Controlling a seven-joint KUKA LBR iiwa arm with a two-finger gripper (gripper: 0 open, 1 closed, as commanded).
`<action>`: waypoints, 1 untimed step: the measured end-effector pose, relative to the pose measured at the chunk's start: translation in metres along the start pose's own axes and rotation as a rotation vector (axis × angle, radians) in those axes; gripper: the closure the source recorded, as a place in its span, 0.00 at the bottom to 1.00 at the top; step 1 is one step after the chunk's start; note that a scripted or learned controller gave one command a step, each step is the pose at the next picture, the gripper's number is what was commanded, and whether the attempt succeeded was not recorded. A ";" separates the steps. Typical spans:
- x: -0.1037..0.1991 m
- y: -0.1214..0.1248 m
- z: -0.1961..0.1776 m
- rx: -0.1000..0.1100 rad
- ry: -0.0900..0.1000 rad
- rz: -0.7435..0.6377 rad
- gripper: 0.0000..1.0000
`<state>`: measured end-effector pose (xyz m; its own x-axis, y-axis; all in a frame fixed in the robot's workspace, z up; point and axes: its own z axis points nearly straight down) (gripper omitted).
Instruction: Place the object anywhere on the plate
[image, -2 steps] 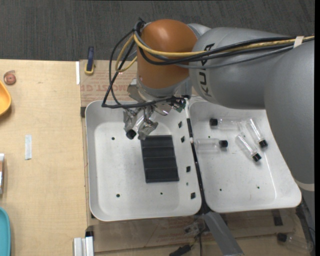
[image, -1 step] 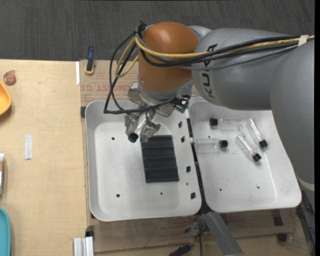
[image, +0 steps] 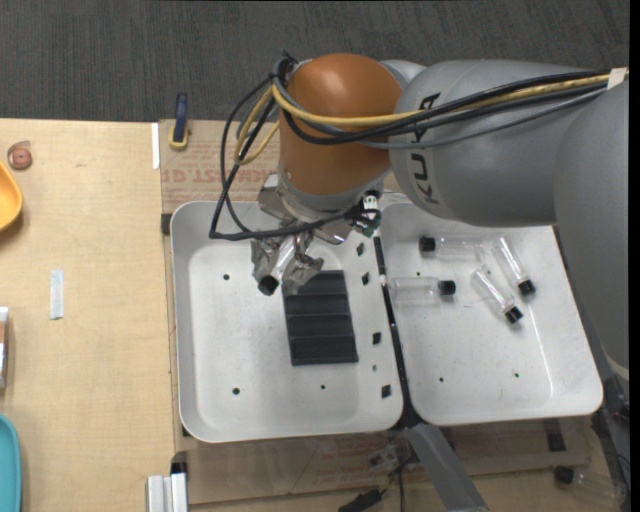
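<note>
The arm is showing the letters "KU" of its maker's name on its grey shell. The gripper is hanging over the left bin, just above the upper end of a black ribbed plate lying flat in it. Whether it is spread or pinched, I cannot tell. The right bin is holding several clear tubes with black caps.

My own wrist covered the back rim of the left bin and the top of the black ridged plate. The yellow dish and blue item on the tabletop were cut off at the left edge.
</note>
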<state>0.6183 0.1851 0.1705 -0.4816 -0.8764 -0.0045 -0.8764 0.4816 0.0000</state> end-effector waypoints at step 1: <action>-0.023 0.034 -0.073 0.001 -0.001 0.095 1.00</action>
<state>0.5995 0.2215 0.2438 -0.5625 -0.8268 -0.0054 -0.8268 0.5625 -0.0008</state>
